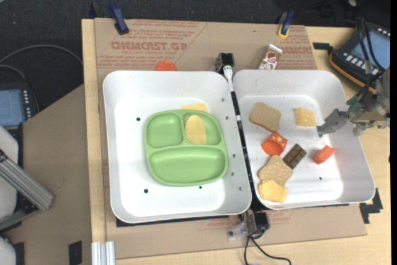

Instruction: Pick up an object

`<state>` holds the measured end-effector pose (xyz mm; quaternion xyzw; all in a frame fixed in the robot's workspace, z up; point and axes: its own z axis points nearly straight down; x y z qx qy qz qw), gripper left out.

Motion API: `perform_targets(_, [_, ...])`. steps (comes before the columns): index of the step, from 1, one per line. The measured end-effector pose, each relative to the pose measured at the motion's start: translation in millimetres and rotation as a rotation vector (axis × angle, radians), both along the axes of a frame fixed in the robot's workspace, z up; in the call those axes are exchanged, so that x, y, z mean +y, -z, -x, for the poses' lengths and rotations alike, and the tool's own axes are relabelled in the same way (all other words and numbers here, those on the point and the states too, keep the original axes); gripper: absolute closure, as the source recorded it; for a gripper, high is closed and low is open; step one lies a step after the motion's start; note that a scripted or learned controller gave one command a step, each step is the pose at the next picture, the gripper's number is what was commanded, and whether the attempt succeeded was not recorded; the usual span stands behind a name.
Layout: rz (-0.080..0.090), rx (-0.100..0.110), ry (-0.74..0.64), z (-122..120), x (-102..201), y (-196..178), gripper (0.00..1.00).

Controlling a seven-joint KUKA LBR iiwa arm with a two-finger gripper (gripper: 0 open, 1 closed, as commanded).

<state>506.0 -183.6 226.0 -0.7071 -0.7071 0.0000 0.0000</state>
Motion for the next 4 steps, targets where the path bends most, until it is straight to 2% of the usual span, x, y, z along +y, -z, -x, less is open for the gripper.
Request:
perform_targets(1, [-0.002,0.0,0.003,-16,-22,147,0.0])
perform_targets(2, [0.003,-0.007,0.004,26,3,138,0.0])
perform_targets(3, [0.004,-0.012,0.002,24,3,127,1.0])
perform_targets(4, [-0.004,-0.015,-0.018,-48,134,36,1.0])
